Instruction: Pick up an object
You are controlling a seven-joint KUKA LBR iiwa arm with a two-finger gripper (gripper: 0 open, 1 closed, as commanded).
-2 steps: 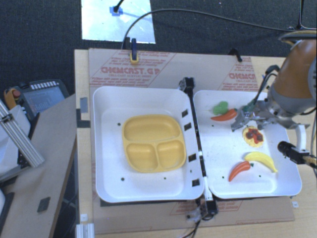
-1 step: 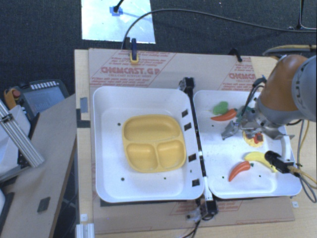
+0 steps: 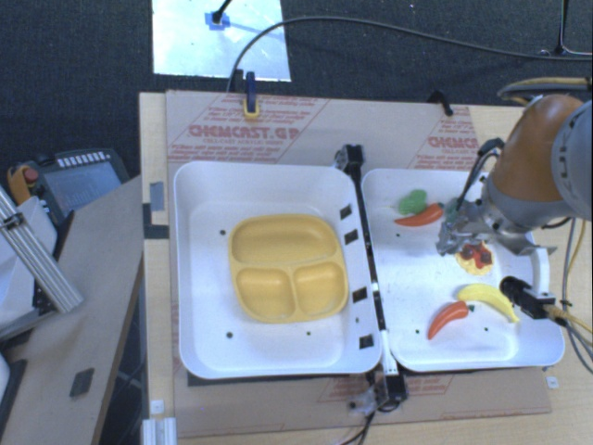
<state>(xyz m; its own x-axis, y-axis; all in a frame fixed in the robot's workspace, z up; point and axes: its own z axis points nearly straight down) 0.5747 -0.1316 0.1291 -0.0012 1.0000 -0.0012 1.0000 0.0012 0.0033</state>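
Gripper [image 3: 460, 239] is hovering low in the right white bin [image 3: 408, 346], touching a small red-and-yellow toy [image 3: 476, 259]; how it is set, I cannot tell. Nearby are lying an orange carrot with green top [image 3: 417, 209], a yellow plastic banana [image 3: 488, 298] and a red-orange pepper [image 3: 447, 318]. A yellow three-compartment plate [image 3: 285, 265] is sitting in the left white bin [image 3: 204, 341].

My arm [image 3: 561, 170] is a thick rounded grey casing, and above the wrist it carries a broad orange band [image 3: 530, 146] with a smooth, slightly glossy surface. Below that band the wrist narrows into a darker grey metal block, and a thin dark cable [image 3: 479, 160] loops along its left side. My pincer [image 3: 456, 239] is small, of pale grey metal with darker fittings, and too blurred here for screws or markings to be made out.
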